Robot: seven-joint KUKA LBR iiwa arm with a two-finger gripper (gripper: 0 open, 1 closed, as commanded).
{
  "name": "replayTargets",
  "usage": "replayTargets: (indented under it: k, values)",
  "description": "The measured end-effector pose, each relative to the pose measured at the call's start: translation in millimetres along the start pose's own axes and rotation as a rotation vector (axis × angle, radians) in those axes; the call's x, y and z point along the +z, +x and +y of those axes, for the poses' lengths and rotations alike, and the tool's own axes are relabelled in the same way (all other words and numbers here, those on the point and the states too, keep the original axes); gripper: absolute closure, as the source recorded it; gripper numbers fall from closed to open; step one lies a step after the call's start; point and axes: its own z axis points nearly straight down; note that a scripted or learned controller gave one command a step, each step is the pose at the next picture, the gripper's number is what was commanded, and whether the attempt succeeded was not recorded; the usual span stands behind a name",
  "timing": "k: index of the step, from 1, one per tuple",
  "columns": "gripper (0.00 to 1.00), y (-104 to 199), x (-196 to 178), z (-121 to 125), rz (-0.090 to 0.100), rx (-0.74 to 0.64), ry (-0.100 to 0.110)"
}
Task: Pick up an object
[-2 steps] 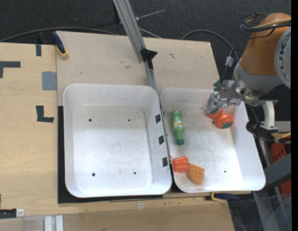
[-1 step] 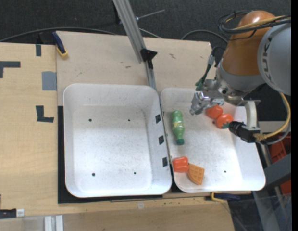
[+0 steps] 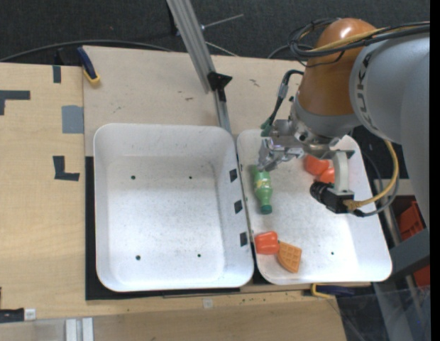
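Over the right bin, the gripper hangs just above the green bottle; whether it grips anything cannot be told. The bottle lies near the bin's left wall. Behind the gripper, the grey arm leans in from the right under its orange band. An orange block and waffle lie nearer the front. The left bin sits alongside on the wooden bench.
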Motion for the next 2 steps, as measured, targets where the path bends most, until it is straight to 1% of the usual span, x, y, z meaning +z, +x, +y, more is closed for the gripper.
replayTargets:
  k: [1, 2]
  values:
    - [1.00, 47.4, 9.6, -9.7, 0.000, 0.000, 0.001]
    - [1.00, 106.7, 13.7, -2.7, 0.001, -0.002, -0.001]
